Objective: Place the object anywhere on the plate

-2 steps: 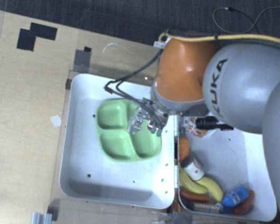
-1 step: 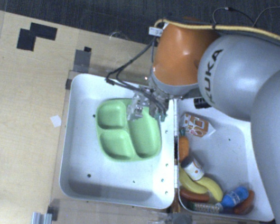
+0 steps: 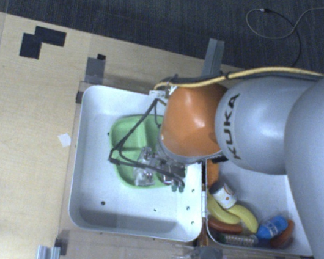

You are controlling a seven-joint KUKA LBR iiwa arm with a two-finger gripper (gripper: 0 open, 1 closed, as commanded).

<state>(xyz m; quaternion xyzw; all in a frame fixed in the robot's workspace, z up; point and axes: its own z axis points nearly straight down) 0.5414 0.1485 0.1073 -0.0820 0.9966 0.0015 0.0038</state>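
Note:
A light green plate [image 3: 131, 134] lies in the left white bin [image 3: 94, 145], toward its upper middle. My gripper [image 3: 153, 174] hangs over the plate's lower right part, seen from above under the orange wrist band. A pale, translucent thing [image 3: 143, 178] shows at the plate's lower edge just beneath the gripper; I cannot make out what it is or whether it is held. The arm hides the plate's right side.
The right bin [image 3: 241, 242] holds a yellow banana [image 3: 235, 214], a blue object [image 3: 271, 229], a red-brown item [image 3: 228, 228] and a white-and-orange piece [image 3: 224, 197]. The big grey arm [image 3: 300, 119] covers most of that bin. Bare white floor spans the left bin's lower half.

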